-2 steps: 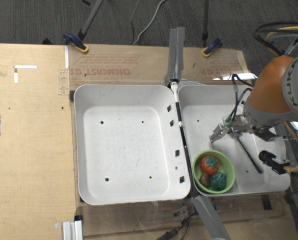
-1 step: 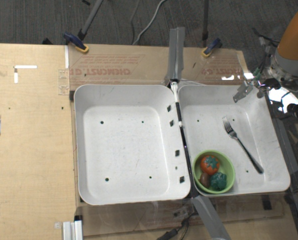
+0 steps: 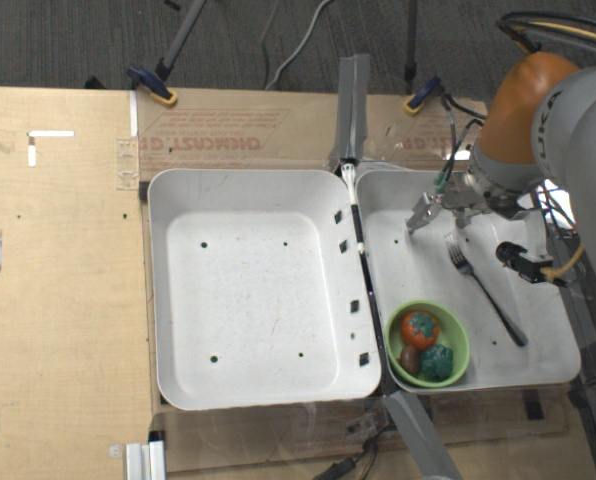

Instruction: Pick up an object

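The object nearest the claw is a fork point(image 3: 486, 296). It lies flat on the floor of the right bin point(image 3: 398, 258), with its metal tines pointing to the far left and its dark handle running towards the near right. The gripper point(image 3: 436, 223) hangs just beyond the tines, over the far part of that bin. Its two fingers are spread and nothing is between them, so no object is held yet.

The fork looks like the likeliest pick, and it is an awkward one. It is thin and sits low against the floor, so fingers that close a little too high would probably meet on air. Fingers driven too low could jam on the floor. It also lies at a slant, and a claw not turned across it may push it sideways rather than pinch it. A grip at the tine end could let the heavier handle droop and slip out during the lift.

Nearer and to the left of the handle stands a green bowl point(image 3: 465, 336). It holds an orange-red round item point(image 3: 419, 326), a teal item point(image 3: 438, 361) and a small brown one point(image 3: 408, 358). These are packed close together, and a reach into the bowl could catch its rim and tip or drag it.

The left bin point(image 3: 248, 288) offers no alternative target.
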`<state>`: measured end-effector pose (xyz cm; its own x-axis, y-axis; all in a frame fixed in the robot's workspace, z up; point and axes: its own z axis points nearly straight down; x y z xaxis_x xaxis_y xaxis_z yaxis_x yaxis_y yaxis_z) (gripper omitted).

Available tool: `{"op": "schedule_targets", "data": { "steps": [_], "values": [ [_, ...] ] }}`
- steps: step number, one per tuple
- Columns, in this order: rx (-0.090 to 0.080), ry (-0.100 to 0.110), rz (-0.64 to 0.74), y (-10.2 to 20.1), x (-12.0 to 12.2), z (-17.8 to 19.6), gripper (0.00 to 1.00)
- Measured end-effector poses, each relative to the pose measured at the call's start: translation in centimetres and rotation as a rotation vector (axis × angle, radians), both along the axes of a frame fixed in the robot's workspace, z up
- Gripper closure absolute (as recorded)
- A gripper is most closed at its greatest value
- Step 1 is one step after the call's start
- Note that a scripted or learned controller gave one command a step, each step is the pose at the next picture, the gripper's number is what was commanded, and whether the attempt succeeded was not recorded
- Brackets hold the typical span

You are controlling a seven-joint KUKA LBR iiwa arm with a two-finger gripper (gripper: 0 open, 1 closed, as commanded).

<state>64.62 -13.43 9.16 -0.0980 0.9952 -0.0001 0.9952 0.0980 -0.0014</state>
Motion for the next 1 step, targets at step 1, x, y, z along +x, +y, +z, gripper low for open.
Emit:
{"op": "schedule_targets", "data": {
  "steps": [1],
  "values": [
    [0.0, 0.0, -0.01, 1.63, -7.41, 0.02, 0.0]
  ]
}}
